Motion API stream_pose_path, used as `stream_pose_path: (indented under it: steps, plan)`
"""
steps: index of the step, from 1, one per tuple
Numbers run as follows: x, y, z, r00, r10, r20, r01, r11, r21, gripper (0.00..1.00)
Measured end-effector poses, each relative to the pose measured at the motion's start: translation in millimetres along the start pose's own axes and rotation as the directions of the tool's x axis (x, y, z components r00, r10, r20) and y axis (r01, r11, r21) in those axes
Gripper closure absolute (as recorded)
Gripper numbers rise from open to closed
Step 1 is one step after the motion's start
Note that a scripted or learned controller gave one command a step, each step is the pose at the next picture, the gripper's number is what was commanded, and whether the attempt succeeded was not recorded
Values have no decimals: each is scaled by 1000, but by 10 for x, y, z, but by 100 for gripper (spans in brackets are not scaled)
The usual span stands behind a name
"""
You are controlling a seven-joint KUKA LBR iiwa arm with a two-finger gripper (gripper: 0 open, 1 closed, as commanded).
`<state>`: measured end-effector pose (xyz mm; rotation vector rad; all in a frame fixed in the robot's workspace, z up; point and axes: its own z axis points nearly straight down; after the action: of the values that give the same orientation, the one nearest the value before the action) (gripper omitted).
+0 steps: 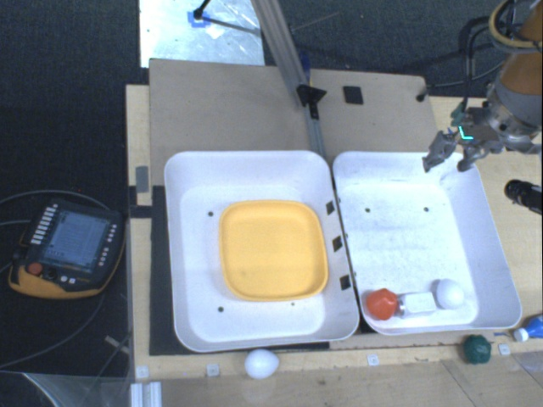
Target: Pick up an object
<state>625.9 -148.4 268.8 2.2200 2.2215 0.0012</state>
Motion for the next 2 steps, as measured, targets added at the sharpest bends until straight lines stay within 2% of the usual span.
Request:
stream_pose_path:
  steps: [1, 2]
  plan:
    - [0, 0, 0, 1000, 0, 0, 0, 1000, 0, 0]
    - [-5, -24, 417, 1000, 0, 0, 0, 1000, 3, 0]
